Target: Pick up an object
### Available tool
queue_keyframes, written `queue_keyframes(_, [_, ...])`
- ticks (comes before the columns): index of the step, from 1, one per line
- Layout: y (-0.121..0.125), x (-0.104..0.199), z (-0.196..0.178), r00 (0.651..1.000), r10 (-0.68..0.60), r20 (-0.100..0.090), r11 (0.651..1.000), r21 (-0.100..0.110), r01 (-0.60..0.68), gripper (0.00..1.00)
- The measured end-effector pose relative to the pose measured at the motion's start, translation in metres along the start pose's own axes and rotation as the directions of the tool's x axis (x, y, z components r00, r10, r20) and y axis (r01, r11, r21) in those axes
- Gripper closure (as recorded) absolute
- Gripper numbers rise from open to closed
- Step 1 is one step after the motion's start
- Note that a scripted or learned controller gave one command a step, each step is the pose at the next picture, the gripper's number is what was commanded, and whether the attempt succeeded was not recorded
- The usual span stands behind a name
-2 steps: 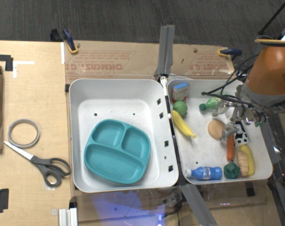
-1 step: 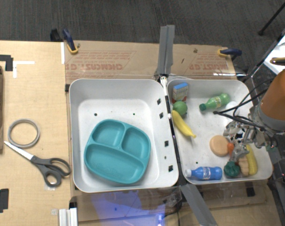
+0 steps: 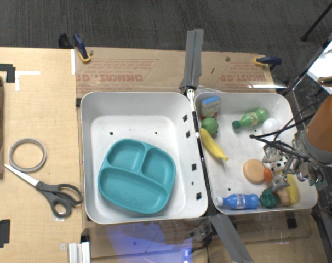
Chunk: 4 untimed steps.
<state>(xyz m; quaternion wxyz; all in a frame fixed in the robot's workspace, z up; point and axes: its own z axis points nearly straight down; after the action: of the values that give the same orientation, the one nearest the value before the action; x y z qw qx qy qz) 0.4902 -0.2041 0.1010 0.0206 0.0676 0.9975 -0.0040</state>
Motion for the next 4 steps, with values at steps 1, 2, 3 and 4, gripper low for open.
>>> queue_keyframes(1, [0.028, -0.105, 0.012, 0.999, 0.009, -0.036, 1.0, -0.005, -0.009, 0.0])
queue_keyframes(2, [0.0, -0.045, 0.011, 0.996, 0.078, -0.039, 0.997, -0.002, -0.079, 0.0])
queue_keyframes(3, [0.0, -0.046, 0.001, 0.996, 0.076, -0.036, 0.997, -0.002, -0.076, 1.0])
queue_keyframes(4, [0.013, 0.014, 0.009, 0.978, 0.202, -0.041, 0.979, 0.003, -0.202, 1.0])
